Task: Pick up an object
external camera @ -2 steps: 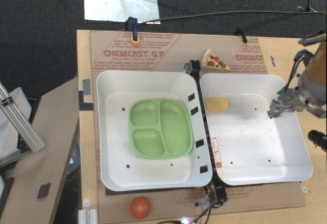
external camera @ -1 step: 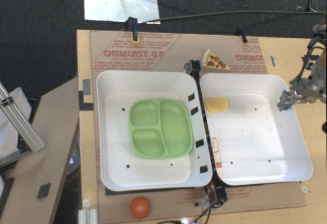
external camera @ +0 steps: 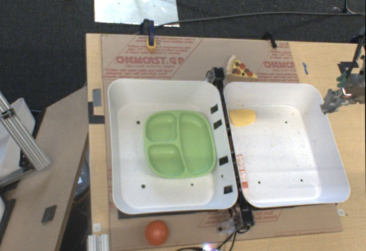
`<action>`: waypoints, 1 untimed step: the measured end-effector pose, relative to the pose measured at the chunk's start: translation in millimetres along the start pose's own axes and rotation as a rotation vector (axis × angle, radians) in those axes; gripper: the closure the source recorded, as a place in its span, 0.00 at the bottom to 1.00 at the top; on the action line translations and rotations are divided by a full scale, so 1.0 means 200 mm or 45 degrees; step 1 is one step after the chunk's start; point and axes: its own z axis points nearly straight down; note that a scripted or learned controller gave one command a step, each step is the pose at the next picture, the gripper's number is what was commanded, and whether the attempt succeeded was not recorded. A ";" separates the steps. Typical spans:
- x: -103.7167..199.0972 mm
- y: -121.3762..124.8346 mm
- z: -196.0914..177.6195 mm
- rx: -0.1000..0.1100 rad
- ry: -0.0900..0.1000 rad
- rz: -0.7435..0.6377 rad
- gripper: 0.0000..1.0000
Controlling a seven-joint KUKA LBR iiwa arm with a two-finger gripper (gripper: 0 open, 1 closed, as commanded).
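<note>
Yellow object (external camera: 242,118): long axis left-right, well left of gripper (external camera: 333,101).
Right bin (external camera: 326,147): holds yellow object.
Left bin (external camera: 123,130): green divided tray (external camera: 179,143).
Gripper: at right bin's rim.

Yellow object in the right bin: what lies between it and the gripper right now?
In the camera view, bare white bin floor and the right bin's far-right rim separate the yellow object from the gripper.

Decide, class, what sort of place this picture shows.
Probably a robotics lab test bench: two shallow white bins clamped side by side on a board, a green divided plastic tray in one, a metal gripper at the edge.
</note>
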 end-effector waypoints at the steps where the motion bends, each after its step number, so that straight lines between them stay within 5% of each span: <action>1: 0.22 0.03 0.00 0.006 0.003 -0.004 1.00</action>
